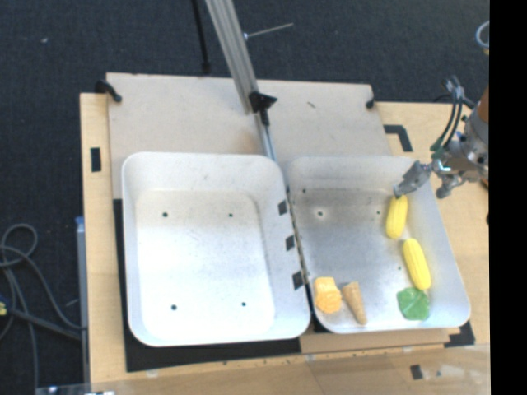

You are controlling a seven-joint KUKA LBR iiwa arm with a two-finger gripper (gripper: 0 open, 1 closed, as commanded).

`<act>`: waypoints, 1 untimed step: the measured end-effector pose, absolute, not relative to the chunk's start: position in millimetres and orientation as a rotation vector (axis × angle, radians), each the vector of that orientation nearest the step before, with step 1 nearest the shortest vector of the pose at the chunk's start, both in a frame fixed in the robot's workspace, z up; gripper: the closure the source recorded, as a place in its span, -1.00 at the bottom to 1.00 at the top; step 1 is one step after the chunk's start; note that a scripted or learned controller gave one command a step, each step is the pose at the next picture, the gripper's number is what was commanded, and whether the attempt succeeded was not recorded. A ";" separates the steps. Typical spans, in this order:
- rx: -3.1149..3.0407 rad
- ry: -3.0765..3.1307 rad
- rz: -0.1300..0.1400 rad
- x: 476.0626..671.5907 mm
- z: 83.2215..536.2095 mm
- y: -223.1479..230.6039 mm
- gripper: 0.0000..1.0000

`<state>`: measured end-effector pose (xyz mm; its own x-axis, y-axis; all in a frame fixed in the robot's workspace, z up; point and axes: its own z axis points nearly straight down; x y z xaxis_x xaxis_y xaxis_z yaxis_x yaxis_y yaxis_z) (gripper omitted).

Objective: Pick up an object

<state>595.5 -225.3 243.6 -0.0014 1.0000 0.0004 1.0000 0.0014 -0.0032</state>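
From my remote station I see the right-hand shallow white plastic bin point(329, 212) holding five pieces. Nearest the camera, along its front edge, sit a small orange-yellow block point(328, 295), a tan cone-shaped piece point(355, 301) just beside it, and a crumpled green lump point(413, 304) in the front right corner. Behind the lump lies a long yellow corn-like piece point(416, 263), and beyond that a second yellow oblong piece point(397, 217), standing nearly upright in the frame.

The grey two-finger gripper point(430, 179) hangs at the bin's far right rim, just above the second yellow piece, its fingers spread apart with nothing between them.

My worry: that piece is rounded and lies close to the bin wall, so one finger could strike the rim or the piece could roll out of the closing jaws. The two yellow pieces also lie near each other, and a careless descent could nudge both.

The left-hand shallow white plastic bin point(206, 237) sits alongside. Farther back, a slanted aluminium rail point(230, 39) crosses the bench. I can read no labels or writing.
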 end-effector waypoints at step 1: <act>-2.219 -2.228 0.002 596.3 247.0 -225.5 -1.00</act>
<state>596.3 -225.5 247.0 -0.0040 1.0000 -0.0027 1.0000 0.0040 0.0010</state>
